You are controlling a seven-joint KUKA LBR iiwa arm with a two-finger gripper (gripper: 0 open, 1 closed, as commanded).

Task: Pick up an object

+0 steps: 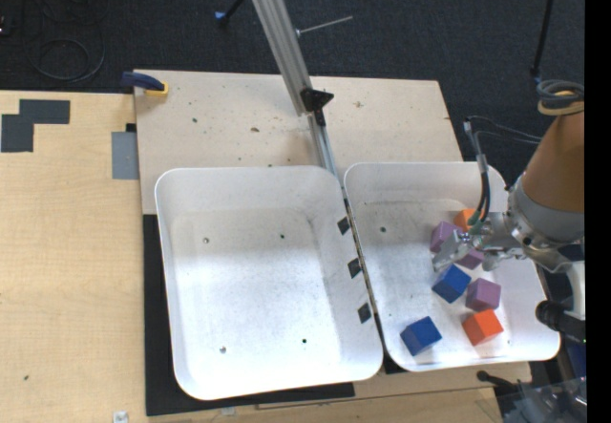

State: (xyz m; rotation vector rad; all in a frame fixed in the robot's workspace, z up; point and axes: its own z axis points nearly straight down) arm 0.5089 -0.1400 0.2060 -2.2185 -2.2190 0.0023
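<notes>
The hand (465,249) is low in the right bin (401,192), among crowded blocks; whether it is apart or together I cannot tell. Touching it is a purple cube (442,237), with an orange block (464,217) just behind, so a grasp may nudge neighbours or slip. Nearer are a blue cube (451,284), another purple cube (483,294), an orange cube (483,326) and a second blue cube (420,334). The left bin (191,192) sits alongside.
</notes>
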